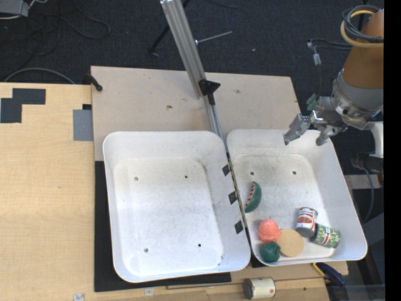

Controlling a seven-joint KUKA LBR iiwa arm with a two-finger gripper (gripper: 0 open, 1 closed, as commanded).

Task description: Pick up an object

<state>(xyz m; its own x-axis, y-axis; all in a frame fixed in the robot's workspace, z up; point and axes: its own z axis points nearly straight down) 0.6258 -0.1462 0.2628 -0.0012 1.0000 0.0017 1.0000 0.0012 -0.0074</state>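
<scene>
My gripper (308,134) hangs above the far rim of the right bin (351,193), its two fingers spread apart and open with nothing between them. Well in front of it, in the right bin's near part, lie a watermelon slice (252,196), a red and white can (306,220), a green bottle (326,236), an orange-red ball (269,229), a tan round disc (291,242) and a dark green lump (270,251). All of these objects rest on the bin floor, apart from the gripper.
The left bin (164,205) sits beside the right one, joined along a divider with black clips (232,196). A slanted aluminium bar (188,55) rises behind the bins. A small cylinder (259,288) lies on the bench in front of the bins.
</scene>
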